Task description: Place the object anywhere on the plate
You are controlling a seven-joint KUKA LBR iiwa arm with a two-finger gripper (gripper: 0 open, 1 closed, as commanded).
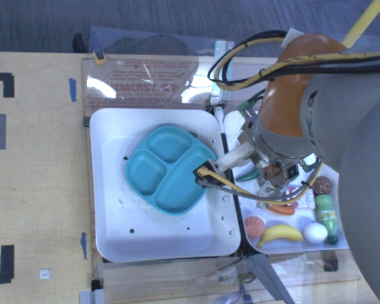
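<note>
A blue plate (168, 168) with three compartments lies tilted in the left white bin (114, 220); nothing rests on it. My gripper (275, 175) hangs below the orange-banded wrist over the right bin (304, 249), close above the toy food there. A black cable end with yellow wires (206, 175) reaches over the plate's right edge. An orange-red carrot-like piece (280, 209) lies just under the gripper; whether anything is held is hidden by the wrist.
The right bin holds a banana (282, 233), a white egg (315, 233), a green bottle (325, 211), a maroon piece (323, 184), a peach-coloured piece (254, 225) and a green piece (247, 175). A ridge between the bins (231, 189) separates them.
</note>
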